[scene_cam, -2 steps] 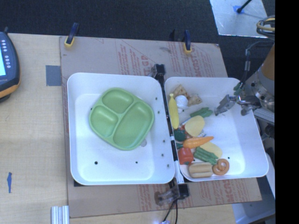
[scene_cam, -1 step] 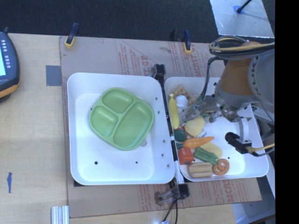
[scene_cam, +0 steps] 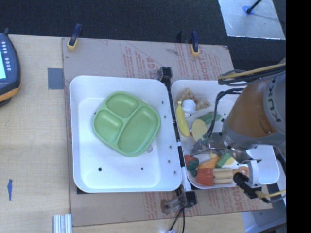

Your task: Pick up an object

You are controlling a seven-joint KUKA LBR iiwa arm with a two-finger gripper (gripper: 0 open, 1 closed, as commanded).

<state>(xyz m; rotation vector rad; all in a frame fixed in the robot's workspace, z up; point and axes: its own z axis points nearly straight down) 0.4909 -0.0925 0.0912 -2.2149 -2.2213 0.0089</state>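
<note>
The right bin [scene_cam: 181, 89] holds a pile of toy food. A yellow banana [scene_cam: 182, 121] lies along its left wall, with a white round piece [scene_cam: 188, 105] and a tan wedge [scene_cam: 200, 101] behind it. A pale yellow oval [scene_cam: 199, 128] and a green piece [scene_cam: 207, 117] sit mid-bin. Red and orange pieces [scene_cam: 200, 165] and a bun-like piece [scene_cam: 227, 175] lie at the front. My gripper [scene_cam: 204, 147] hangs low over the middle of this pile, just in front of the yellow oval. The arm's orange band [scene_cam: 250, 113] hides the bin's right part.
The left bin [scene_cam: 82, 178] holds a green divided plate [scene_cam: 127, 123], tilted slightly, near its middle. A black divider clip [scene_cam: 165, 73] sits between the bins at the back. A teach pendant [scene_cam: 7, 67] lies at the far left of the bench.
</note>
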